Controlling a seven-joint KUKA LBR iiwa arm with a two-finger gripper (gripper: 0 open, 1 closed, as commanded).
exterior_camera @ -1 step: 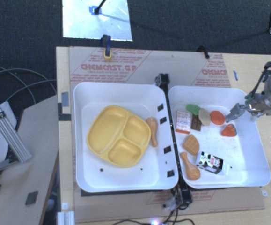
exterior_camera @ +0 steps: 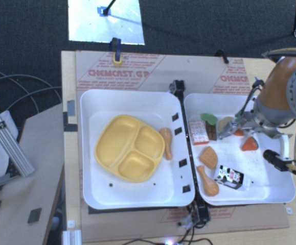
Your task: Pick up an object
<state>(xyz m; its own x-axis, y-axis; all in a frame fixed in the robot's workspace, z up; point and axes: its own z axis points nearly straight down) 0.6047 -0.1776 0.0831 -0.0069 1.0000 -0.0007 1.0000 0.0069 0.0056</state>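
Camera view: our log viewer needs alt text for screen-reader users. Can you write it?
A grey and orange robot arm reaches into the right bin, which holds small toy foods and a black-and-white box. The left bin holds a yellow divided tray with a toy drumstick beside it.

Arm reaching from right, tool low, angled left.

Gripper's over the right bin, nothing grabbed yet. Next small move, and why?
Probably lower straight down a little. The gripper hovers in the right white bin beside the round tan piece, with the red wedge-shaped piece close by; nothing sits visibly between its fingers.
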